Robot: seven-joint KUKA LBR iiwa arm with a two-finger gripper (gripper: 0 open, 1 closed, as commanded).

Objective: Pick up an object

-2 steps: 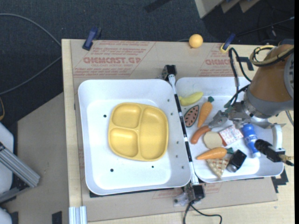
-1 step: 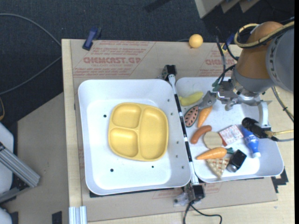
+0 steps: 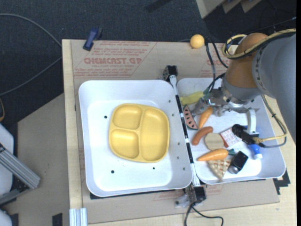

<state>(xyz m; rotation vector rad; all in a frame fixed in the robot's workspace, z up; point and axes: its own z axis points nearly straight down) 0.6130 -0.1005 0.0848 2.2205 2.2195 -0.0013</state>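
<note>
The right bin [image 3: 275, 166] holds several small things. Among them are a yellow banana-like piece [image 3: 190, 98], a watermelon slice [image 3: 189, 118], an orange carrot [image 3: 204, 117], a reddish sausage [image 3: 202, 134], a second carrot [image 3: 212, 155] and a waffle cone piece [image 3: 217, 168]. My gripper [image 3: 214, 101] is low over the back left of this bin, just above the upper carrot's tip and right of the yellow piece. I see nothing held in it.
A yellow divided plate [image 3: 139, 132] lies in the left bin [image 3: 94, 98]. A tan round slice [image 3: 214, 141], a red-and-white card [image 3: 229, 136], a black block [image 3: 238, 161] and a small blue item [image 3: 256, 150] also lie in the right bin. A yellow ball [image 3: 197, 41] rests on the bench behind.
</note>
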